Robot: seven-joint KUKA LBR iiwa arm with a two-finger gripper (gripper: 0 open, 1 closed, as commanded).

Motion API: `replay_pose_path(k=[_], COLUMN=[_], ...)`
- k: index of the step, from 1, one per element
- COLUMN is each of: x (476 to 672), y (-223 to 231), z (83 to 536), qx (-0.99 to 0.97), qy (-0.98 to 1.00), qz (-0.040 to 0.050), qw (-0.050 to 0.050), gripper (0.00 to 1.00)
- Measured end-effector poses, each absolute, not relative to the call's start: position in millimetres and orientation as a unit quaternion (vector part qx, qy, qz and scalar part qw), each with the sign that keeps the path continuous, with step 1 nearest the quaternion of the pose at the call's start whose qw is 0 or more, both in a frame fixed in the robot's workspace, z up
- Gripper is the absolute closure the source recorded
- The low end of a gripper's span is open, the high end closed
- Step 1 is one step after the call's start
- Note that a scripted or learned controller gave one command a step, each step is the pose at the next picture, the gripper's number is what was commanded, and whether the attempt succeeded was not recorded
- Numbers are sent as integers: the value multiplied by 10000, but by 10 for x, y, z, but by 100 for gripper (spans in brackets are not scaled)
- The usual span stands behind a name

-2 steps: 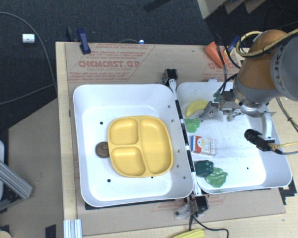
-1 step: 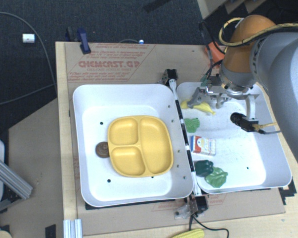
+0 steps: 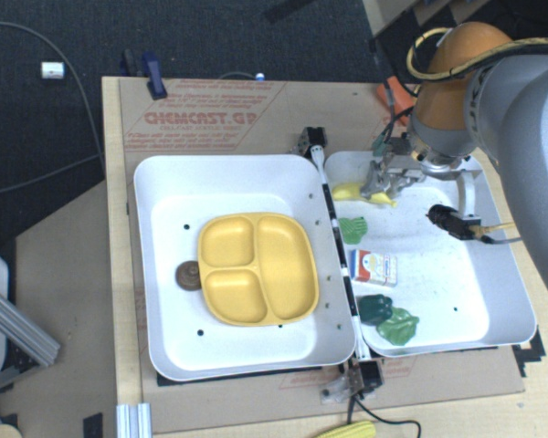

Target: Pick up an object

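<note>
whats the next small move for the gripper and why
Probably a short drop straight down onto the yellow object. The gripper sits at the far left corner of the right bin, just beside that object, and nothing can be seen held in it, so a grasp there looks closest.

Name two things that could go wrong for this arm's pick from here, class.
1. The gripper sits low over a yellow object tucked near the right bin's corner; the fingers might strike the wall or nudge it away.
2. The green piece and small carton lie close along the divider, so a neighbour might get knocked.
</note>
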State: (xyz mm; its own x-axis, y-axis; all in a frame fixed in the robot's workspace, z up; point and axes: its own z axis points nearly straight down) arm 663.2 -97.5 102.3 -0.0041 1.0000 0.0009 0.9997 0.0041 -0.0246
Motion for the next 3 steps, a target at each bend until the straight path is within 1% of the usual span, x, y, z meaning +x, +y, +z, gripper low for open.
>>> replay_pose_path(k=[1, 2, 3], x=[6125, 6115, 6116], y=[-579, -583, -596], z=[1951, 1935, 1844], qx=[-7064, -7069, -7072], qy=[-7078, -7073, -7071], qz=[-9, 3, 7], qw=[-3, 10, 12], gripper=[100, 0, 0])
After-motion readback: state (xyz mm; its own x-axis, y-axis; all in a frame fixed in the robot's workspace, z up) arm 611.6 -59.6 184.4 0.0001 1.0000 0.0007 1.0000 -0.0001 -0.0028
